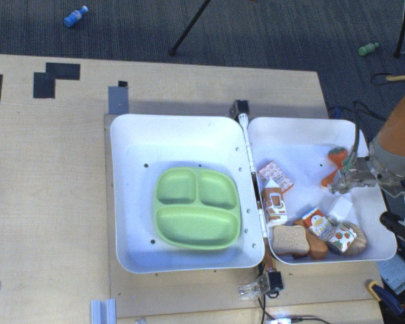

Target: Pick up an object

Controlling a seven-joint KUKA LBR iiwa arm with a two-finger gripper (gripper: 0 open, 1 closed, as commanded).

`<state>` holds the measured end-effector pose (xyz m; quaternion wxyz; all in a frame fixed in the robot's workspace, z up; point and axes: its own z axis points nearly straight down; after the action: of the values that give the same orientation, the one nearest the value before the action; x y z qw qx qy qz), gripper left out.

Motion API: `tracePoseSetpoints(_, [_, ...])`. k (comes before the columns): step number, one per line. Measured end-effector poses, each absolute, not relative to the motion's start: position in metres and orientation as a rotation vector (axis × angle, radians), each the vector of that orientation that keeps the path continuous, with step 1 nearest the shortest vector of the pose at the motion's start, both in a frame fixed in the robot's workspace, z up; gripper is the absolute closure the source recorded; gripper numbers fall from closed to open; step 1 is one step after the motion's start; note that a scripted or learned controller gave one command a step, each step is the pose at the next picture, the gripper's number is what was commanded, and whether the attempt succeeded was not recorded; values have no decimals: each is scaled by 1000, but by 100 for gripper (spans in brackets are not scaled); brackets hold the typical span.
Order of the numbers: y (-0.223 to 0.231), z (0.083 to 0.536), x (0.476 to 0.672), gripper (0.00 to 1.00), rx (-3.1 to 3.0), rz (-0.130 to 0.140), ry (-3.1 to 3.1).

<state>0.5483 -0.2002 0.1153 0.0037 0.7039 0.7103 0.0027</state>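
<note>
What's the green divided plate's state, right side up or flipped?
Right side up: the green divided plate lies flat in the left bin, its three compartments facing up with nothing in them.

arm (397, 137): cut off right | carrot (335, 165): partly hidden (perhaps by jaws)

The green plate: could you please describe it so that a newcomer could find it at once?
Look at the left white bin of the two on the bench. The green plate lies there, toward its lower half. It is pale green with three compartments, unlike the small packets and food items in the right bin.
</note>
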Motion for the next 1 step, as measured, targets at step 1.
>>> tracePoseSetpoints(1, [-200,115,548,0,2207,8,2226])
